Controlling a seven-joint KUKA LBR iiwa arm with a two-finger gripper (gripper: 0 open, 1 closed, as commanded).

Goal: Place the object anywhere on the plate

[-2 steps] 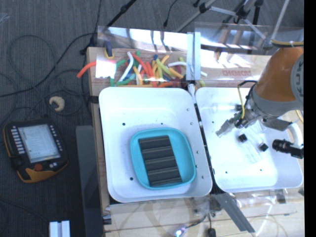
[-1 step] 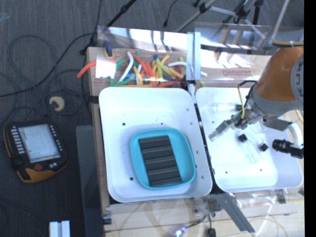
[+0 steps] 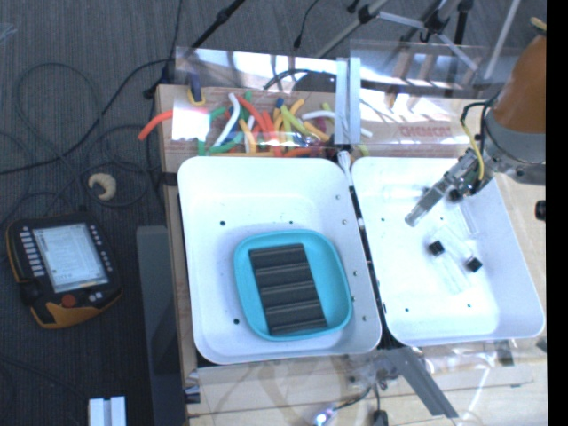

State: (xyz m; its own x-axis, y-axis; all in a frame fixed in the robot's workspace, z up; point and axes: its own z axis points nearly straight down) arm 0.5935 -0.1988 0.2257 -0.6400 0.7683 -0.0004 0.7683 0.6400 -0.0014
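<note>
Two white bins sit side by side on the worktop. The left bin (image 3: 204,202) carries a blue plate (image 3: 244,269) with a dark ribbed block (image 3: 286,289) already resting across its middle. The right bin (image 3: 506,309) holds a clear object with two small black ends (image 3: 453,257), lying near the bin's centre and hard to read against the white floor. That clear piece is probably the thing to be moved, though the ribbed block could be it instead.

The end effector (image 3: 415,217) hangs over the right bin's upper part, tilted down toward the divider, just above and apart from the clear piece. Whether it is parted or closed cannot be told at this size; nothing is visible in it.

Several risks follow. A transparent, slim object gives a poor target, so a descent could close on air or nudge the piece aside. A weak pinch could drop it crossing the raised rims between bins. The block takes up most of the plate, leaving only a narrow blue margin to land on.
</note>
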